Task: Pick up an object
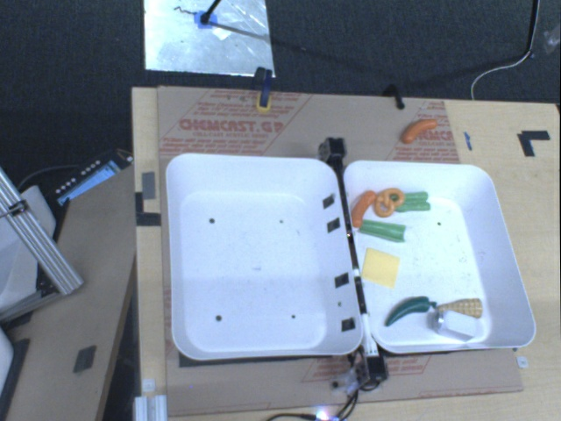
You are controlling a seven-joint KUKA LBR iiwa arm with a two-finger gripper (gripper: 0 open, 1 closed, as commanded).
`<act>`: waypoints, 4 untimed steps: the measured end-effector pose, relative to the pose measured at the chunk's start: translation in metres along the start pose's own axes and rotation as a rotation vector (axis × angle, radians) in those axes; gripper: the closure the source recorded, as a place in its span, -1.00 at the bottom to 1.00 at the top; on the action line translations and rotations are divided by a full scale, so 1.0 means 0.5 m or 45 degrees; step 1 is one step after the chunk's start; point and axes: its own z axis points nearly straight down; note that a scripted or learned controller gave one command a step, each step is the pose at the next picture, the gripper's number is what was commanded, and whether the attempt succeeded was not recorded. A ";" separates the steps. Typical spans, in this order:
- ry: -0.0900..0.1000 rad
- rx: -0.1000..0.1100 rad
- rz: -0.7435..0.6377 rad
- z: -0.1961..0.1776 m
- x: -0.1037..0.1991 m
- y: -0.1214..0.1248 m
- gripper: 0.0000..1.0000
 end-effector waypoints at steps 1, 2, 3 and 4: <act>0.006 0.013 -0.003 0.158 0.099 -0.074 -1.00; 0.001 -0.004 -0.003 0.125 0.094 -0.070 1.00; -0.003 -0.010 -0.001 -0.008 0.086 0.003 1.00; -0.001 0.001 0.010 0.000 -0.007 -0.052 1.00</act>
